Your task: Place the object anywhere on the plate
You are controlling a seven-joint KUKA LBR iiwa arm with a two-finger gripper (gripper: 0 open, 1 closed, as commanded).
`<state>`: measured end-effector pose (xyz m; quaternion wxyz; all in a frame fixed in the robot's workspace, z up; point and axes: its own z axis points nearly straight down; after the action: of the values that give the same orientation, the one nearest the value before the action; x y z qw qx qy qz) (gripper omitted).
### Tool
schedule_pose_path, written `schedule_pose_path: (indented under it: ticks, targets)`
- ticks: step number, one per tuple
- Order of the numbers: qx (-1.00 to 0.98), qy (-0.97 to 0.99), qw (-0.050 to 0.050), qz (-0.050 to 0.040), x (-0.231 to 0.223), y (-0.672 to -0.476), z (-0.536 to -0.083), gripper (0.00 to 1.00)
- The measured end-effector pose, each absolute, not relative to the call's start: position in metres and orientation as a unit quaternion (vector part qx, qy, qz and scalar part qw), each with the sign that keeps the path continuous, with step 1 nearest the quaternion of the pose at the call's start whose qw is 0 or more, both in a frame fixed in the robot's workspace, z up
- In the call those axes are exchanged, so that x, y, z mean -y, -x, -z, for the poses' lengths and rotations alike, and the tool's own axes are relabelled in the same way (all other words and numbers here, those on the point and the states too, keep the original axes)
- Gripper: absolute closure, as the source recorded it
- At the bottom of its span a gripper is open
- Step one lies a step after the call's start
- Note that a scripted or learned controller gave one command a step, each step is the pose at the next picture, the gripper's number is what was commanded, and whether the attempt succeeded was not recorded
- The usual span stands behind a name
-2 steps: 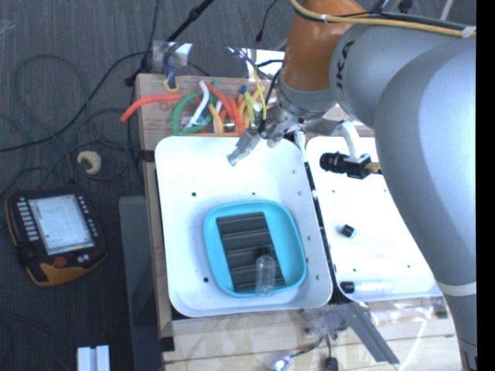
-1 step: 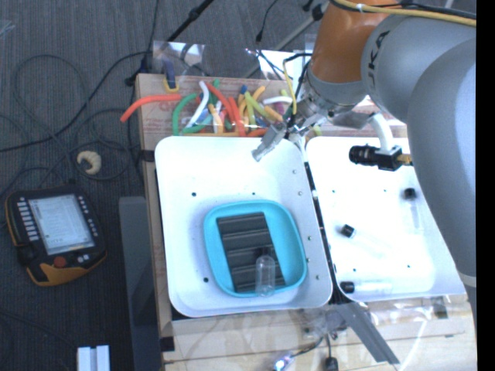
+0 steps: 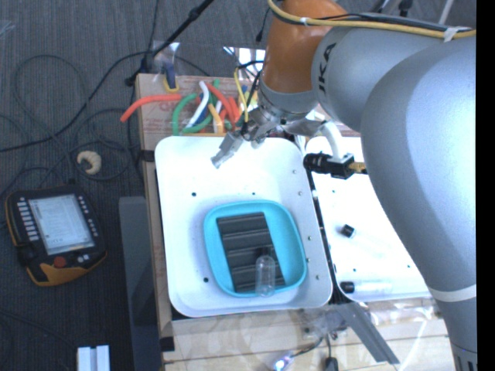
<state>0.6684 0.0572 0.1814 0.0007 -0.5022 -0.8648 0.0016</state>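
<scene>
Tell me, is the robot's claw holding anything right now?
It can't be told. The gripper hangs over the far end of the left bin; a clear bottle lies on the blue plate.

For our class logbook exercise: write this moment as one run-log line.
arm: hand above left white bin's far end | object: small clear plastic bottle lying on blue rounded-square plate | dark ribbed block also on plate

Bulky grey arm (image 3: 402, 122), orange wrist band (image 3: 298, 33), yellow cable (image 3: 363, 23) along it
</scene>
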Motion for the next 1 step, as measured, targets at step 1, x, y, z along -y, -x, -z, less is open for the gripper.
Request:
schedule_pose_path:
  ticks: [1]
  targets:
    - [0.858, 0.514, -0.001, -0.0011, -0.0198, -0.6698, -0.3868, 0.0]
